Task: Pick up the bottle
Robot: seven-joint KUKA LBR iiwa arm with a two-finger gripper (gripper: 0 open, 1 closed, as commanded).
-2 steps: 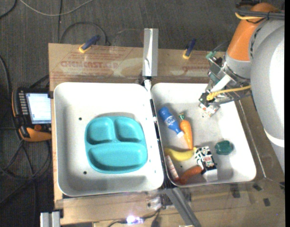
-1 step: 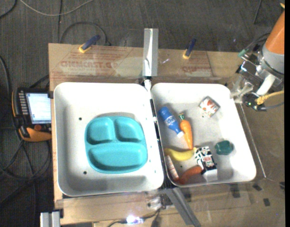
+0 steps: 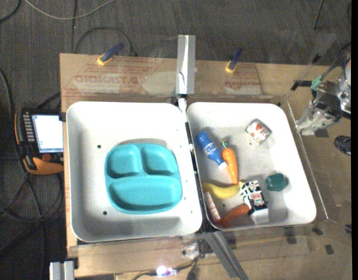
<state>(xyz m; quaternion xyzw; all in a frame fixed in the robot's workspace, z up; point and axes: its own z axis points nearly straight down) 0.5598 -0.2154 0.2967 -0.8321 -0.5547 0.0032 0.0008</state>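
A small blue bottle lies in the right bin, near its left wall, touching a toy carrot. The gripper hovers outside that bin's right edge, grasp unclear.

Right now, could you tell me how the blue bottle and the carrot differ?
The bottle is blue with a white label; the carrot is orange with a green top. The bottle lies slanted nearer the bin's left wall; the carrot lies on its right, more upright in the view. Both lie in the right bin.
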